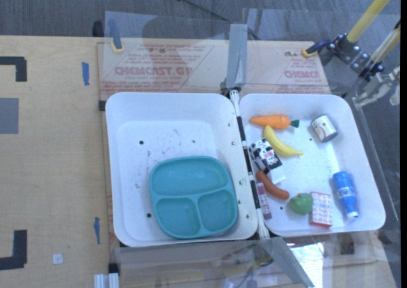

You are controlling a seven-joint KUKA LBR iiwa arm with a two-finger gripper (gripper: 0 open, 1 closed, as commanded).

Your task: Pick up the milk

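so the milk [265, 154] is the little black-and-white cow-print carton in the right bin [364, 147]. it's lying over on that bin's left side, pretty much up against the divider where the two bins meet. nothing's got hold of it, it's just lying there at a bit of an angle. as for the claw, honestly can't tell if it's apart or together from this.

stuff around the milk: a banana [282, 143] just to its upper right, looks like it's touching or near enough. a carrot [270, 121] sits above that, toward the top of the bin. right below the milk is a reddish sausage thing [272, 185], running diagonally down to a green round fruit [301, 203]. next to the fruit is a small red and white box [321, 209] near the bottom edge. a blue bottle [344, 194] lies on the right side, cap pointing down the frame, and a small can [323, 128] is tipped over in the upper right of the bin.

the left bin [127, 115] has a teal divided plate [193, 196] in its lower right part, plus some dark specks on the floor of the bin. both bins sit on a light wood table [44, 153]. there's a yellow pole [376, 6] in the upper right corner of the frame.
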